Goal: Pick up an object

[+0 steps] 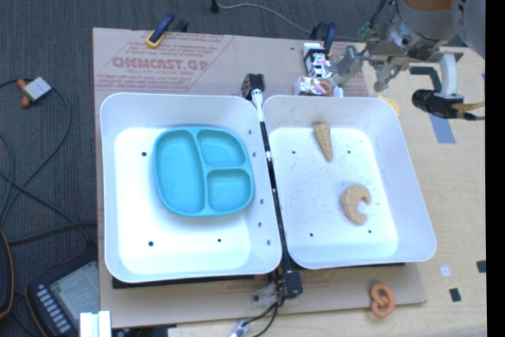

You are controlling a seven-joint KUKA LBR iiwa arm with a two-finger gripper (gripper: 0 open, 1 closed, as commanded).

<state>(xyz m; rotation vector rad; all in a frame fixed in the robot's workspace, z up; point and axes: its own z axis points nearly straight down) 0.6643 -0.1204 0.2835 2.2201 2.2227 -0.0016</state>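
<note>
Bright, even light; soft shadows.

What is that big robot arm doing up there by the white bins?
The robot arm's gripper hangs above the back edge of the right bin, with nothing between its open fingers. That bin holds two tan pieces: a cone-shaped one near the back and a curved one nearer the front. The left bin holds a blue divided plate. It has not picked anything up yet.
</note>
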